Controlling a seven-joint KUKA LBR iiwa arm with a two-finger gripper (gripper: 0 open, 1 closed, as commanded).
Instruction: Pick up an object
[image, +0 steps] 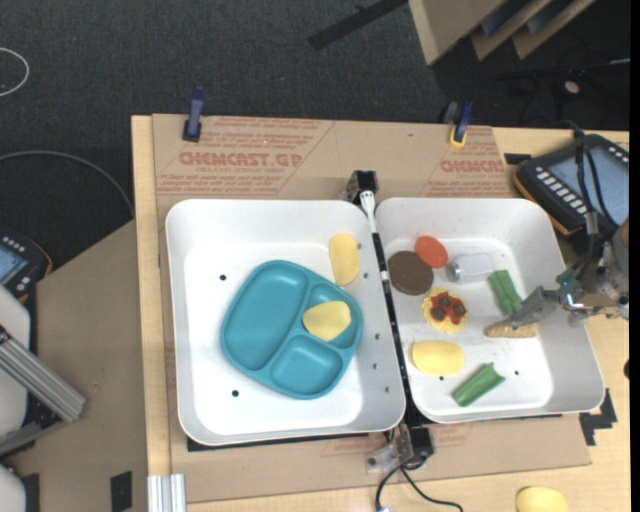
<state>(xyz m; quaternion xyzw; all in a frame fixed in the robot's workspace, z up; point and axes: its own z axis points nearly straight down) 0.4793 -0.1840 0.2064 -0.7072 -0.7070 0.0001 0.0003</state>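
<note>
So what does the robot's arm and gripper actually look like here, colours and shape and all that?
At the right edge of the camera view, little of the arm shows. The gripper is a dull grey metal piece with slim, dark fingers tapering leftward over the right bin. Behind it sits a blockier grey wrist section with small shiny fittings. No cables or markings are clear enough to make out.
</note>
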